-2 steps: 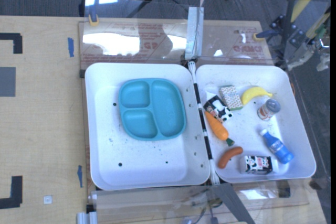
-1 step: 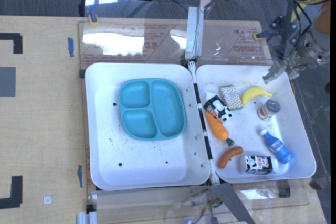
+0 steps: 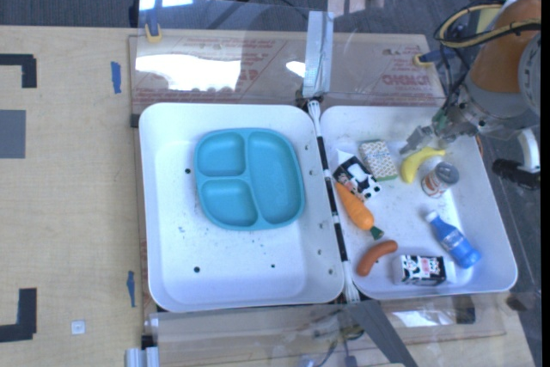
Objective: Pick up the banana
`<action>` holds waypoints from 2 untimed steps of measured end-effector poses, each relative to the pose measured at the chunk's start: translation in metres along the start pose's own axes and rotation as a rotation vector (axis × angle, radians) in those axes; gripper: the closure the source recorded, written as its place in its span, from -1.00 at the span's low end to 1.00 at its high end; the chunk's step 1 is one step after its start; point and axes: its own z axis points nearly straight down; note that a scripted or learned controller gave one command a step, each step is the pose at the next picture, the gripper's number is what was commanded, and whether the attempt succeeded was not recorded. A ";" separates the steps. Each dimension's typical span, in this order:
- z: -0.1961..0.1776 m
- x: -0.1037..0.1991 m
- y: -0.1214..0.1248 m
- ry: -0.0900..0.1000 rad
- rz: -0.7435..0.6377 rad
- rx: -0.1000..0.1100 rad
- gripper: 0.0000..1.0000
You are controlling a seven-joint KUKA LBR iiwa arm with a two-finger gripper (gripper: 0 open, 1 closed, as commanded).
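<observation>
The banana (image 3: 418,161), likely a light, stiff, smooth toy best pinched across its middle, is lying right of centre in the right bin (image 3: 497,211), while the hand's (image 3: 427,136) opening cannot be told.

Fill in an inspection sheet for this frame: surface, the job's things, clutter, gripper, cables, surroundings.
Surface: two white bins side by side, left bin and right bin, on a wooden bench.
Job's things: banana lies in the right bin's far part, not lifted.
Clutter: blue divided plate in the left bin; carrot, sausage, blue bottle, milk carton and patterned pouch in the right bin.
Gripper: gripper just above the banana's far side; grasp cannot be judged.
Cables: yellow and black cables loop by the arm.
Surroundings: clear panels behind the bins.
</observation>
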 end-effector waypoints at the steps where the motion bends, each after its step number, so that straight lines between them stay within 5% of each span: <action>1: 0.013 0.017 -0.050 0.001 -0.190 0.003 -1.00; 2: 0.000 0.016 -0.048 -0.005 -0.188 -0.004 1.00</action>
